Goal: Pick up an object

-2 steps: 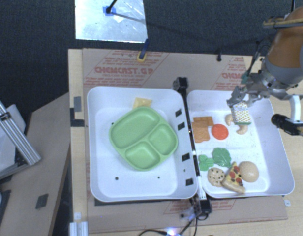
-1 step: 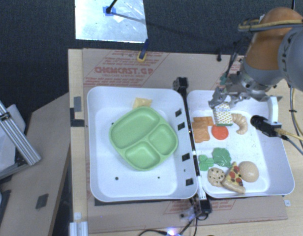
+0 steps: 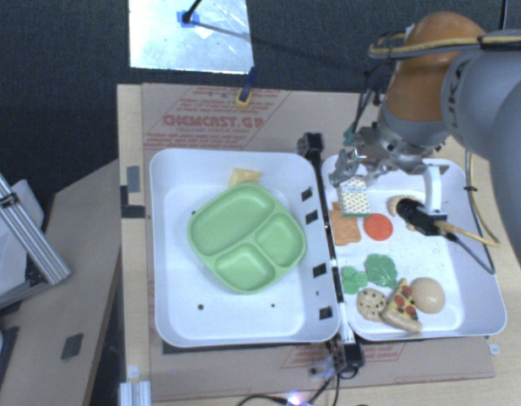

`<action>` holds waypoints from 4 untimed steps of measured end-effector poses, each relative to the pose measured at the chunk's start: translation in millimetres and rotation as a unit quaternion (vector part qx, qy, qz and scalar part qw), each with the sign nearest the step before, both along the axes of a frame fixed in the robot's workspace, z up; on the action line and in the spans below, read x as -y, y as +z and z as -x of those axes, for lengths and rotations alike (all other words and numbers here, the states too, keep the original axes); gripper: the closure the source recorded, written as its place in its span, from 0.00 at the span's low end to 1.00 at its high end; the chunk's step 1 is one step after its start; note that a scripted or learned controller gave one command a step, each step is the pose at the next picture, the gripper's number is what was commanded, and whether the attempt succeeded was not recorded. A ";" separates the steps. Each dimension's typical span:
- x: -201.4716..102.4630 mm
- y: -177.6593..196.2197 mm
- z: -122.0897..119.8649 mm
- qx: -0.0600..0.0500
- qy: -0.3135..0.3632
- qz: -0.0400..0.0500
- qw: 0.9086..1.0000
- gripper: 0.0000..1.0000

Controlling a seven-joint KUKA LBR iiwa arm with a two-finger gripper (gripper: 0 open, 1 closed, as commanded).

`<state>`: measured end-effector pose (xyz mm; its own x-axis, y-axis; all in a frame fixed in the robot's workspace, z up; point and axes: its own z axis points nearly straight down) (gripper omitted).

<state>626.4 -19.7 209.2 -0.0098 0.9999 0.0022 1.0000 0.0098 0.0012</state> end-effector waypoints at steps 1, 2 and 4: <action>-50.6 17.8 1.7 0.001 0.000 0.000 1.000 1.00; -87.7 15.7 -16.5 0.001 -0.001 0.000 1.000 1.00; -91.9 10.5 -8.8 0.001 -0.002 0.001 1.000 1.00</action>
